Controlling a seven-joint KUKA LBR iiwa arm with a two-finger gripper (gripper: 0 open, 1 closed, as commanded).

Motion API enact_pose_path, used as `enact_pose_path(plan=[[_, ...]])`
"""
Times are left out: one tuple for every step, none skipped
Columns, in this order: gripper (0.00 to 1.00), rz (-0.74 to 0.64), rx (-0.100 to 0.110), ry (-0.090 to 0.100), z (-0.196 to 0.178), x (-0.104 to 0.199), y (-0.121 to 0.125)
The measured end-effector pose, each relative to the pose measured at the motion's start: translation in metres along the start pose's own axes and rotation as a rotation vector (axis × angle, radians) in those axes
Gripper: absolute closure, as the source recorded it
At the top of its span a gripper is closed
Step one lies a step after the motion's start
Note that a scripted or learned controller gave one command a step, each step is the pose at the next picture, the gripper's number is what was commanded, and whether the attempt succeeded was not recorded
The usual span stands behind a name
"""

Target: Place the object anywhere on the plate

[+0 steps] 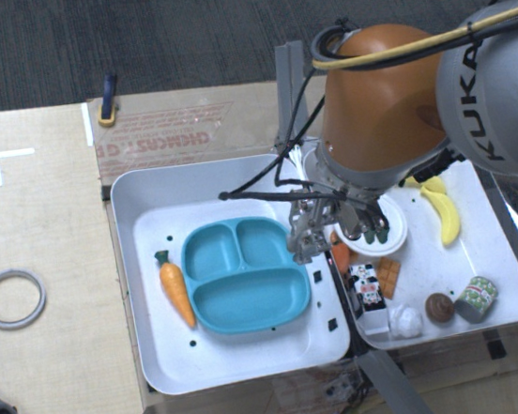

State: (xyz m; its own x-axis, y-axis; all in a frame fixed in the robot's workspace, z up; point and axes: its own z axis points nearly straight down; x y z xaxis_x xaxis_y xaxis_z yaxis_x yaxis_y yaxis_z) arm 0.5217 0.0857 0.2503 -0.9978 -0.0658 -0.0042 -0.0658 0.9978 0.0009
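**binwatcher:** Camera view had the blue plate (252, 299) sitting in the left bin (136, 293), all three compartments bare. The carrot (176, 291) lay right against its left rim, on the bin floor. If that was the object, it wasn't on the plate yet. Couldn't say for sure which object was meant, though.

**kuka_fan:** Where was the gripper (312, 232)?

**binwatcher:** Over the plate's right rim, about at the wall between the two bins. So the carrot was on the far side of the plate from it, well apart. Spread or closed, I couldn't tell, and I saw nothing gripped in it.

**kuka_fan:** What'd worry you?

**binwatcher:** My guess: coming straight down there, it'd clip the plate's rim or the bin wall and shove the plate. Also a carrot's round, so dropped on a divider ridge it could roll off. And the right bin (509, 306) was crowded, banana (442, 212) and other bits, so it'd be easy to grab the wrong one.
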Motion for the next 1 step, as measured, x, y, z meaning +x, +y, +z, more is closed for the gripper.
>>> enact_pose_path(plan=[[1.0, 0.015, 0.0, 0.001, -0.0424, -0.0205, 0.0508]])
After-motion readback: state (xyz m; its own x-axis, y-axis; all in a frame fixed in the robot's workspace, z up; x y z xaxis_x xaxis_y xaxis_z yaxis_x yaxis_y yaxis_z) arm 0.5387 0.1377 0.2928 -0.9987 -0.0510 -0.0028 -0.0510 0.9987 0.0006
